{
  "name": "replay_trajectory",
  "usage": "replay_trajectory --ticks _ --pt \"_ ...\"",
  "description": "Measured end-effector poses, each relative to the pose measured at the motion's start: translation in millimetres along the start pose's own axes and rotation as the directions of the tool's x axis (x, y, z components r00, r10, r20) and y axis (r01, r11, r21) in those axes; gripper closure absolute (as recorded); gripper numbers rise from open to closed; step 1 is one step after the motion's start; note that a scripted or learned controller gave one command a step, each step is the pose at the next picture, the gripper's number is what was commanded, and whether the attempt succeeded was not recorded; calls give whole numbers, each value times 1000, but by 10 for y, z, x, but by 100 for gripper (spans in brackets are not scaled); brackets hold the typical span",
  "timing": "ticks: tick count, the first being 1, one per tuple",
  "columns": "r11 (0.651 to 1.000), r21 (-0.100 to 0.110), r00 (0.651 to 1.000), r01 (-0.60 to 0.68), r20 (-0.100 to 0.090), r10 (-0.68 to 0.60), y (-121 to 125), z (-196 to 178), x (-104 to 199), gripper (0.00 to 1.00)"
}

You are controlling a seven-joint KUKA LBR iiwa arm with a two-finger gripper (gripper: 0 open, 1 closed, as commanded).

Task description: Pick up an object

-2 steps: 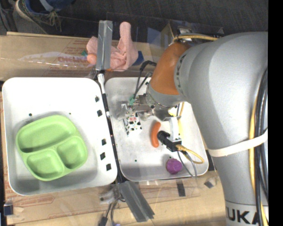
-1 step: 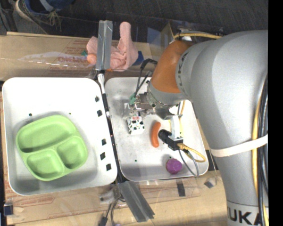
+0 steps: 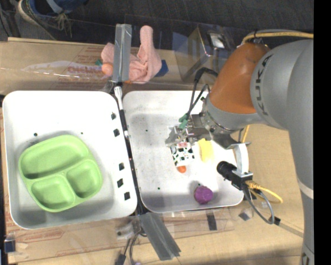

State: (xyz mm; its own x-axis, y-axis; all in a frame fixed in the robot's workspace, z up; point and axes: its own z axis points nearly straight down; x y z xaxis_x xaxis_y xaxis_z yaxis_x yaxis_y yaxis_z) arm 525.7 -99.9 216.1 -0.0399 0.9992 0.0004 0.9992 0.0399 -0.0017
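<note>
I cannot tell the finger state; the gripper (image 3: 179, 138) sits low at frame centre-right, just above the spotted toy (image 3: 182, 155) in the right bin (image 3: 149, 197). I judge this the descent step. Next: close, lift, verify grasp.

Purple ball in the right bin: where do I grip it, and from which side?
Grip the purple ball across its middle, coming straight down. It is round, so no side is better, but the right bin front wall sits close beside it; keep clear.
</note>
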Motion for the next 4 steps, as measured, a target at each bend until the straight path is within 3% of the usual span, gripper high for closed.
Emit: replay_trajectory --ticks 1,2,3,4 --pt "1000 0 1000 0 0 0 0 1 1 0" --pt "999 3 999 -48 0 48 278 489 -706 0" --pt "999 -24 999 31 8 -31 362 1034 -161 0" --pt "999 -37 1000 -25 1 25 52 1074 -720 0"
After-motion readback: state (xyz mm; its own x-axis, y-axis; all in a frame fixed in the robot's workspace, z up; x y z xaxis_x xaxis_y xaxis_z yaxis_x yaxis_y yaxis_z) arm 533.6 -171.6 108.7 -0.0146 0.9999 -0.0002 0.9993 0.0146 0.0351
